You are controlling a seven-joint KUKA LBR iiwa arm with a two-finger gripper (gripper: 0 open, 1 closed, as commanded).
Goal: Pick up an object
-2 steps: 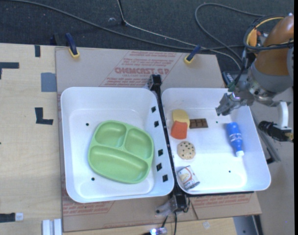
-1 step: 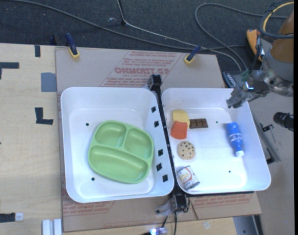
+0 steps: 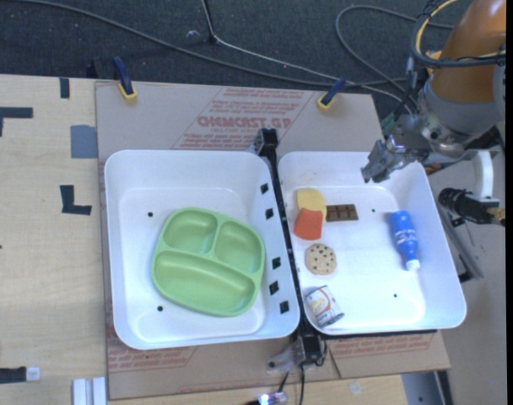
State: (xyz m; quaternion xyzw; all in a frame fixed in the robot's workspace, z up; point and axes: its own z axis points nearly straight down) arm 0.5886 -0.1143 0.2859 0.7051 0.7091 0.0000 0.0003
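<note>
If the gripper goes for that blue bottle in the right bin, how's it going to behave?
The blue bottle lies on its side, so a nudge across its length would likely roll it. Its rounded, smooth-looking body may slip between fingers. It looks small and probably light, so it could skid on the white bin.

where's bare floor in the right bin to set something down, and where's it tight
Free: the right bin floor between the cookie and blue bottle, running down to the near wall. Crowded: along the divider, where the yellow block, orange block, chocolate bar and packet sit.
</note>
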